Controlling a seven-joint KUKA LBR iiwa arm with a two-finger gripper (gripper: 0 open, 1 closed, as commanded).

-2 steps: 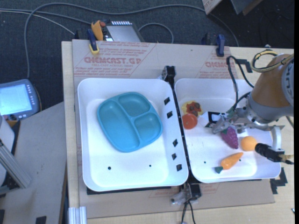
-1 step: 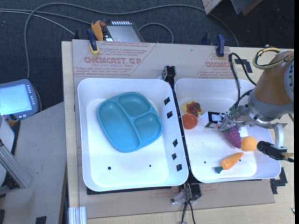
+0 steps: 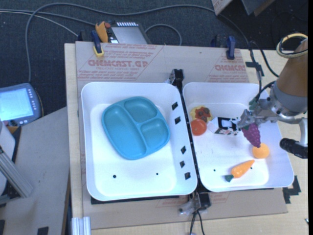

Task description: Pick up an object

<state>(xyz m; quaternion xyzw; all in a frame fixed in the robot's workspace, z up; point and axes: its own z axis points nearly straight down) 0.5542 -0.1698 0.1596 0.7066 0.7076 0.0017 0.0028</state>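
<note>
Fingers (image 3: 243, 122) low in right bin (image 3: 222, 177), beside grapes (image 3: 253, 134); open or shut, cannot tell. Left bin (image 3: 93, 146): blue tray (image 3: 135, 127). Then carrot (image 3: 241, 169), tomato (image 3: 198, 127), orange (image 3: 260, 151) touching grapes. Best centred over grapes (crowded spot), closed gently on the bunch, lifted straight, clear of the orange.

Red print reading "CHEMCAST GP" runs along the tan cardboard sheet (image 3: 146, 58) at upper centre of the frame, repeated partly at upper right; smaller lines beneath are illegible.
</note>
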